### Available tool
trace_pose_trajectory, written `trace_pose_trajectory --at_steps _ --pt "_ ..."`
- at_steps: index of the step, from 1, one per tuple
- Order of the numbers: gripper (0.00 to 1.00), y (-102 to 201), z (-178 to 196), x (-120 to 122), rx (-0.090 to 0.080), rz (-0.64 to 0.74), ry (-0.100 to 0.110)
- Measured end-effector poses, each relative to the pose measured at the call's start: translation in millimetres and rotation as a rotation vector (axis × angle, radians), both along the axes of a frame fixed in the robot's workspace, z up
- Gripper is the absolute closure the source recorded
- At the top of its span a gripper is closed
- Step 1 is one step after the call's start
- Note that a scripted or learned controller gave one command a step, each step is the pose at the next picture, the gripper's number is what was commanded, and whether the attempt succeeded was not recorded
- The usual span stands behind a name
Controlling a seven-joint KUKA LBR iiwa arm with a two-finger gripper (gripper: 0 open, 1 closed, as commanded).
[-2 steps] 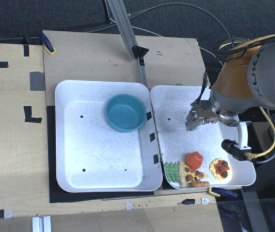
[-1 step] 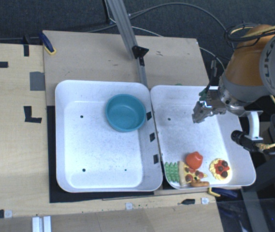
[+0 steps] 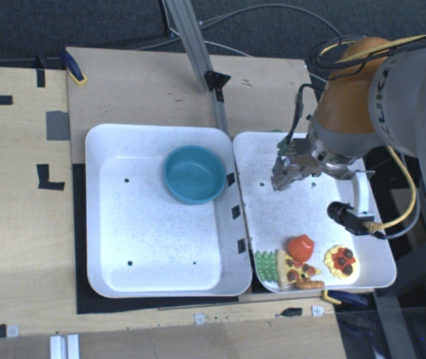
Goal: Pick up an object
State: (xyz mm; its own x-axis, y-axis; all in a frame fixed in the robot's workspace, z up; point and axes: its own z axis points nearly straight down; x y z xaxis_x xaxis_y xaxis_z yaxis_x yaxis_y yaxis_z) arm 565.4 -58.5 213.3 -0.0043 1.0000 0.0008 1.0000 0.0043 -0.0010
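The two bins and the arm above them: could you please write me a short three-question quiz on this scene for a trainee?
1. True or false: the blue bowl sits in the left bin.
2. Multiple choice: the small food-like toys, including a red piece and a green piece, lie in the right bin at its A) far edge, B) near edge, C) centre.
3. Fill in: the gripper hangs over the ____ bin.

Key: 1 true. 2 B. 3 right; it is above bare floor in the far half, apart from the toys, with nothing seen between its fingers.
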Motion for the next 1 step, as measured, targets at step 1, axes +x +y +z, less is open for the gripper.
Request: trace_pose_trajectory --at_steps 1 --pt "1.0 52.1 13.1 -1.3 0.0 0.0 -0.001"
